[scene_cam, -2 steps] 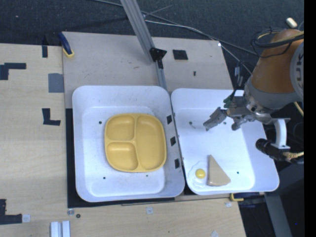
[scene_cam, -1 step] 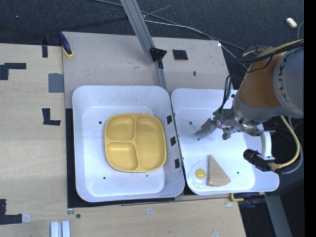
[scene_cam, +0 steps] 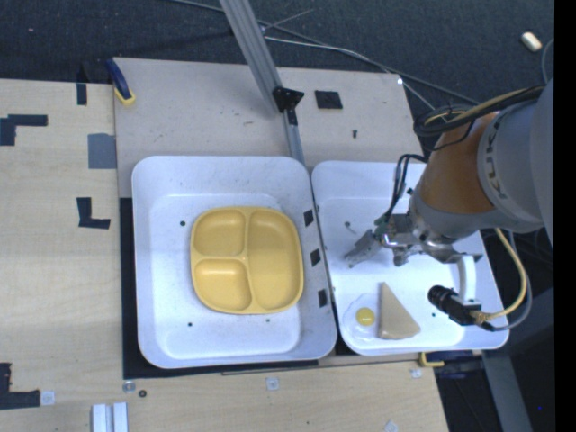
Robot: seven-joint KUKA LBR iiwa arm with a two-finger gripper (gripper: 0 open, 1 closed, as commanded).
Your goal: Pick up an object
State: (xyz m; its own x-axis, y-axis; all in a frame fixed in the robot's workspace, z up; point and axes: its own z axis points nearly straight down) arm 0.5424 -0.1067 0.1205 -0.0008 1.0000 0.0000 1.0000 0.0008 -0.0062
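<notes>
We log: left bin [scene_cam: 162, 241] holds a yellow divided plate [scene_cam: 246, 260]. Right bin [scene_cam: 346, 187] holds a tan wedge [scene_cam: 394, 313] beside a small yellow ball [scene_cam: 364, 315]. Pincer [scene_cam: 362, 248] hangs above them, spread open, gripping nothing.

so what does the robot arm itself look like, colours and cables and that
The arm is thick and rounded, light grey, with a wide orange band above the wrist. Below that sits a metallic gripper with slim grey fingers. A black cable loops by the wrist, a yellow cable curves down the outer side, and a small black and white fitting hangs beneath.
</notes>
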